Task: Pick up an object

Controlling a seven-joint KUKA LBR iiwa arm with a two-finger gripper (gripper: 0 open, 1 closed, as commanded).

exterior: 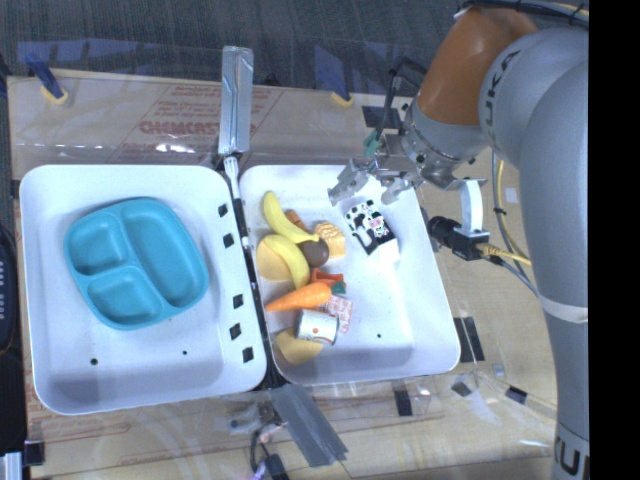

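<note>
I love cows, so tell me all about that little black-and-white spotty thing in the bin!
The spotty toy is small and white with black patches, like a cow's coat; its exact shape is too blurry to tell. It lies on the floor of the right bin, toward the far right side, apart from the pile of toy food. The gripper hovers just above it, and does not hold it.
</note>
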